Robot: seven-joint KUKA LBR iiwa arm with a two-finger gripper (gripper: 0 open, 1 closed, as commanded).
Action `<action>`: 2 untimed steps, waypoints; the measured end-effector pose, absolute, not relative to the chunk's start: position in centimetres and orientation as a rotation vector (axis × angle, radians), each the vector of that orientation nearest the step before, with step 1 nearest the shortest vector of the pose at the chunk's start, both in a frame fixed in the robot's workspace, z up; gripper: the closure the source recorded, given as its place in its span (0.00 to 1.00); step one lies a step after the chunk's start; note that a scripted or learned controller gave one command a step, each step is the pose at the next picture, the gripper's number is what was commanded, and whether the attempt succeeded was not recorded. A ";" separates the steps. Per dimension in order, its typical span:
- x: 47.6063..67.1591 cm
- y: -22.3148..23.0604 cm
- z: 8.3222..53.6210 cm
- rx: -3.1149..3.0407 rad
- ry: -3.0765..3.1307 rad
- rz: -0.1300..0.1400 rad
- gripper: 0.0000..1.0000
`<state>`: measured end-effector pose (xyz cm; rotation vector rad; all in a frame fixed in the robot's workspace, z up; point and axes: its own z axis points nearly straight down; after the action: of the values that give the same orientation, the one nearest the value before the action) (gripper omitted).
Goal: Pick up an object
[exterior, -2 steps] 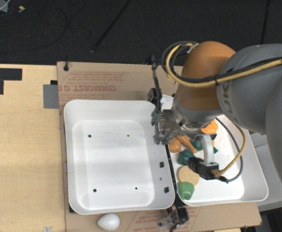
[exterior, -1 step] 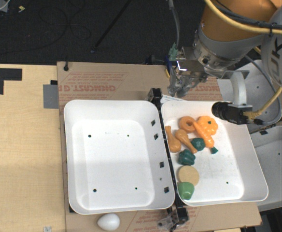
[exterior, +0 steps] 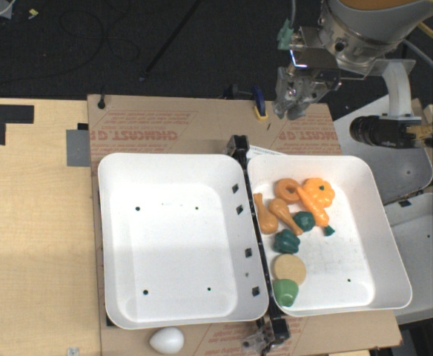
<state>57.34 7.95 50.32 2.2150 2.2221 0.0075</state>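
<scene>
Overhead, the grey arm points its gripper straight down, finger state unclear, with the orange plastic toy carrot well below it in the right shallow white bin.

You see the arm cut off by the top edge; the gripper is too small and dark to read. The toys overlap, hiding each other's edges.

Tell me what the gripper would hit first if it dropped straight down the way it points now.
Probably the brown cardboard sheet behind the right bin, not the toys. The gripper hangs above the bin's far rim, pointing down. Depth is unclear from this slanted view, so it could instead meet that rim.
</scene>
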 end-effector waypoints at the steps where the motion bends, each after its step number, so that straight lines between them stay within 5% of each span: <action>1: 52.1 5.9 46.6 2.227 2.222 -0.010 1.00; 2: 52.8 4.3 51.8 2.221 2.220 0.001 1.00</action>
<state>52.77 4.32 51.79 2.2205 2.2201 0.0014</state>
